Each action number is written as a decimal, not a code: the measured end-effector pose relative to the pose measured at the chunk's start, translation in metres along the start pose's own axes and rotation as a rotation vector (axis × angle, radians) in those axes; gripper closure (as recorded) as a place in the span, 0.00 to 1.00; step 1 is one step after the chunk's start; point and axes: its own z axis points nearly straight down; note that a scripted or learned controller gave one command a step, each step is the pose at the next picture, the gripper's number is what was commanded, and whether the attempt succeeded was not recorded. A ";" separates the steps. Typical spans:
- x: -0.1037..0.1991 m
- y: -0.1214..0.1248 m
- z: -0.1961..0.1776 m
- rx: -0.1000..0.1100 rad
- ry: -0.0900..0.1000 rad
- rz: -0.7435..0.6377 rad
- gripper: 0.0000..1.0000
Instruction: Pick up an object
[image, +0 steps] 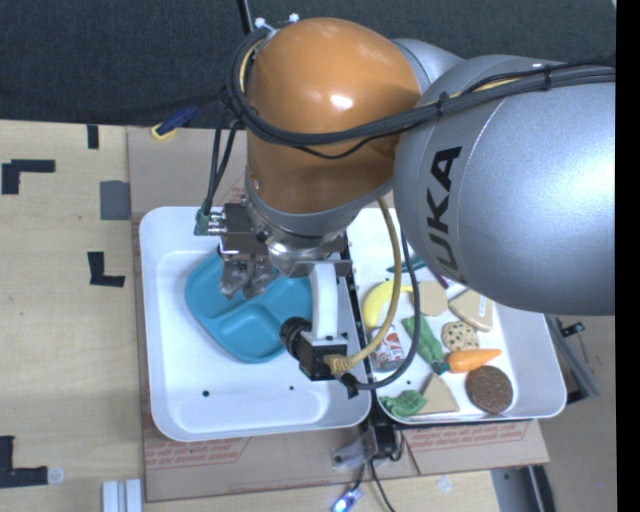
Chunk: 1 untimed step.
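The left bin (170, 400) holds a blue divided tray (245, 325), with the pincer (240, 280) low over its upper edge; whether it is spread or pinching cannot be told. The right bin (535, 395) holds a carrot (473, 360), brown round cookie (490, 388), yellow lemon (378, 303), cracker (458, 336) and green leaves (405, 404)

Two shallow white bins sit side by side on a cardboard sheet (180, 470) laid over the wooden bench (60, 330). The left bin (235, 410) shows bare white floor toward the near edge; the right bin (535, 385) lies just beside it. Black angular marks (100, 270) and a grey square (115, 198) dot the bench at left. A dark cloth (100, 60) covers the far side, with a small blue and yellow item (178, 122) at its edge
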 end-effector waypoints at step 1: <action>0.000 -0.001 -0.170 -0.034 0.018 -0.003 1.00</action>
